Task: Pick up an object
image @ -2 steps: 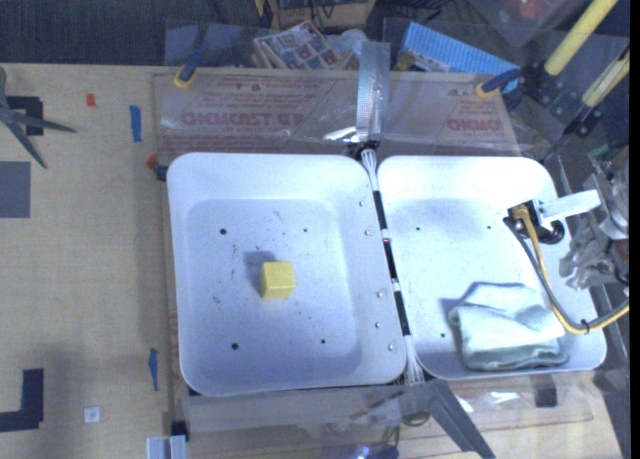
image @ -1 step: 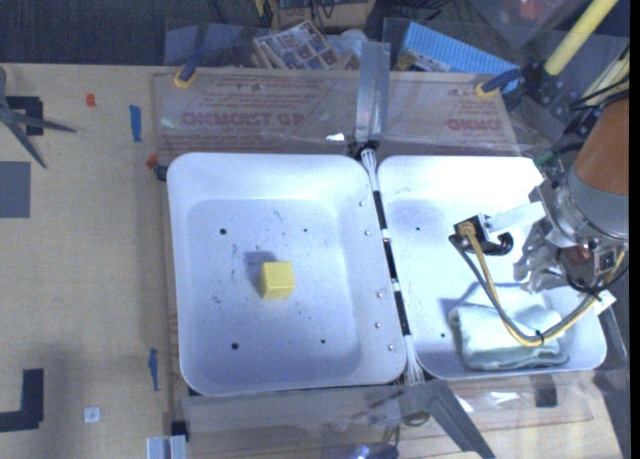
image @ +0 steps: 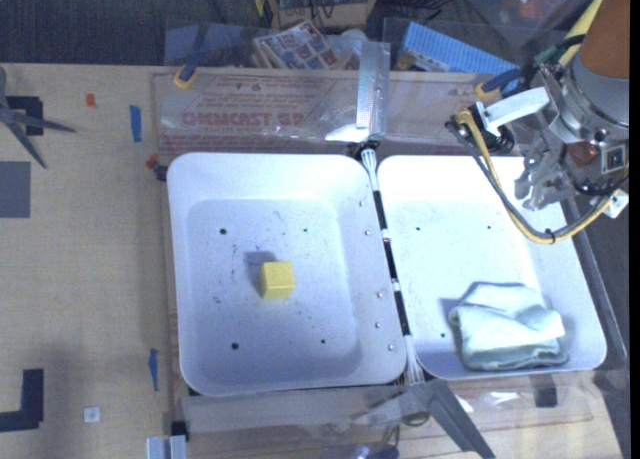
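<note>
Camera view has nothing lifted yet: the yellow cube (image: 277, 279) sits alone near the middle of the left bin (image: 195, 187), and a folded white cloth (image: 508, 335) lies in the near corner of the right bin (image: 440, 187), both well apart from the hand (image: 535, 187). That hand hangs over the right bin's far right edge, carrying nothing I can see, and whether it is spread or closed I cannot tell. To my eye the whole pick is left, with open floor all round the cube, while the cloth crowds its bin's wall.

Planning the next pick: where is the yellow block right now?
The yellow block lies near the middle of the left bin, well apart from the folded cloth in the right bin's near corner.
</note>
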Motion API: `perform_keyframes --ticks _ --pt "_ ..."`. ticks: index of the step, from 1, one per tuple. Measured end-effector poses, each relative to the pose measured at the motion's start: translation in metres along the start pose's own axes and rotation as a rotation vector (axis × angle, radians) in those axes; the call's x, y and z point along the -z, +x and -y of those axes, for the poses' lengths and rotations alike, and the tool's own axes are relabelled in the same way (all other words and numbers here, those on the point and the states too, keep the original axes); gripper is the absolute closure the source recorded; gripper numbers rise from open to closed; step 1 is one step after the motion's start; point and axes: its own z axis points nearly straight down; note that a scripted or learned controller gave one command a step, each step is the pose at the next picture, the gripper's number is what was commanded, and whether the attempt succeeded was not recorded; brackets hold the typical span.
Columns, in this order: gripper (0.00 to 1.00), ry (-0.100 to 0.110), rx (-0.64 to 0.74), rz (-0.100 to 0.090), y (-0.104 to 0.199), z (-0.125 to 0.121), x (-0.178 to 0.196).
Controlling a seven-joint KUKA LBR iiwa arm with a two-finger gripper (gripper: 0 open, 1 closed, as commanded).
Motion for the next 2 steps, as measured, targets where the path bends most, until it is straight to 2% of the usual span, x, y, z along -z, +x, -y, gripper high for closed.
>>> perform_keyframes --ticks 1,2 --pt "1.00 0.002 -0.067 0.003 0.0067 -0.0493 -0.0608" --pt "1.00 0.003 -0.064 0.004 0.0076 -0.0483 -0.0509"
